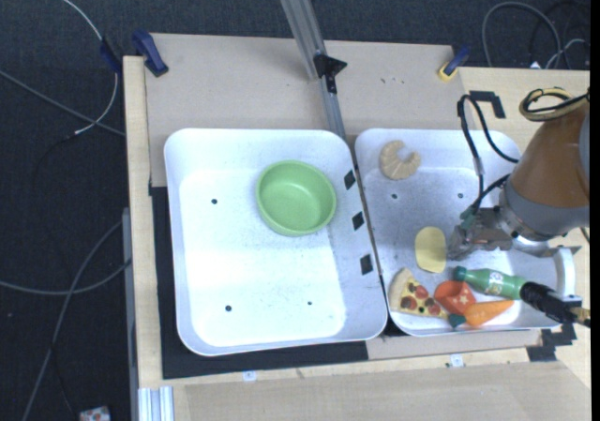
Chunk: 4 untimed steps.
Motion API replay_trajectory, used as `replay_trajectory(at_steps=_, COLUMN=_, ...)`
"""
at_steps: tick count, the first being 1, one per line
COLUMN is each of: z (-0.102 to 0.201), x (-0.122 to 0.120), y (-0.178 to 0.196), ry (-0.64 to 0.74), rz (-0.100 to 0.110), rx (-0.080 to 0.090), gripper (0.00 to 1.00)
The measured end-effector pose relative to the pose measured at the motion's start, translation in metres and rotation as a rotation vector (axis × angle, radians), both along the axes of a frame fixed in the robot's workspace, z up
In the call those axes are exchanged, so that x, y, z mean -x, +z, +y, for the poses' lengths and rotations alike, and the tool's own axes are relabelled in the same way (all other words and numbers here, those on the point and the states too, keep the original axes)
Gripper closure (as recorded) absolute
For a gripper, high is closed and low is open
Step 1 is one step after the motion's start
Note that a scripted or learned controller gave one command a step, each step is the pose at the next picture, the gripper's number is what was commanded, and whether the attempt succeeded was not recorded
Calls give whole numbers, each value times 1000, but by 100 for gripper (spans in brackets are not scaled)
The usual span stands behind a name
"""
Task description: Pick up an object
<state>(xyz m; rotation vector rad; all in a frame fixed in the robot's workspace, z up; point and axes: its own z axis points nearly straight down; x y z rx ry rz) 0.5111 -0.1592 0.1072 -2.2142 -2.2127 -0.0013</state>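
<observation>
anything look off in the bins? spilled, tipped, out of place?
Nothing spilled or damaged. The green bowl sits upright, alone in the left bin. In the right bin, the pizza slice, green bottle on its side and carrot crowd the near edge, jumbled, not broken.

Even, fairly bright overhead light falls on the scene, so the two white bins (281,316) come out almost washed out, with a faint grain on their floors, while the dark floor around the table (234,82) stays dim. Shadows are soft and short, a thin one hugging the green bowl (296,197) and the bin walls. The frame is low in resolution and slightly soft, with small items in the right bin smeared at their edges.
</observation>
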Motion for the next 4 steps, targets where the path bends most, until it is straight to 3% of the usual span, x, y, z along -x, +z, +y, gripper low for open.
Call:
replay_trajectory(at_steps=1, z=-6, x=-5, y=64, ry=1, rz=-17, rx=10, gripper=100)
replay_trajectory(at_steps=3, z=-2, x=-15, y=189, ry=2, rz=-18, rx=10, gripper=100)
replay_trajectory(at_steps=4, z=38, x=-28, y=182, ry=5, rz=-10, rx=8, gripper=100)
